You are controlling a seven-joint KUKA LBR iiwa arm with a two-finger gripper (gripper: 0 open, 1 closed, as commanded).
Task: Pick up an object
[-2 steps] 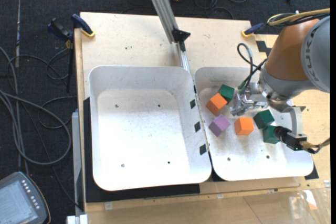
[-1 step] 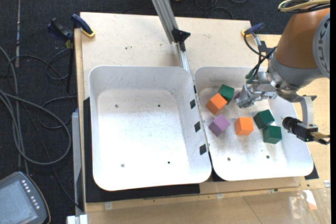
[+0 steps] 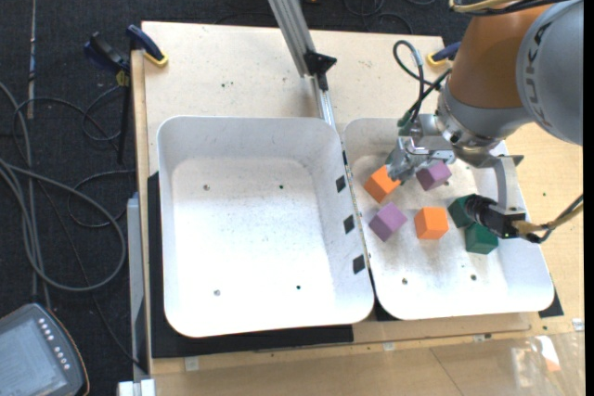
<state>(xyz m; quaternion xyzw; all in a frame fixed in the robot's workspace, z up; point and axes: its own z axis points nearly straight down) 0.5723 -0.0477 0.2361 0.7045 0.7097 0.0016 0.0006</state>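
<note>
Over the far part of the right bin [image 3: 464,292], the gripper [image 3: 406,166] hangs low on the end of the grey and orange arm [image 3: 506,60], which comes in across the bin's right edge. Whether the claw is spread or pressed together cannot be told from this slant, and nothing can be seen pinched in it. It sits between two cubes. The far orange cube [image 3: 380,183] lies just to its left, close to the wall that the bin shares with the left bin [image 3: 251,227]. The far purple cube [image 3: 433,173] lies just to its right, partly under the wrist. Both appear to lie on the bin floor.

Nearer the front edge and around the bin's middle, the near purple cube [image 3: 388,221] and the near orange cube [image 3: 431,223] lie side by side, slightly apart. A dark green block [image 3: 481,241] lies beyond them toward the right edge, partly hidden by robot parts.

A metal rail [image 3: 283,5] slants down across the far edge of the bench [image 3: 232,60], ending where the two bins meet.
</note>
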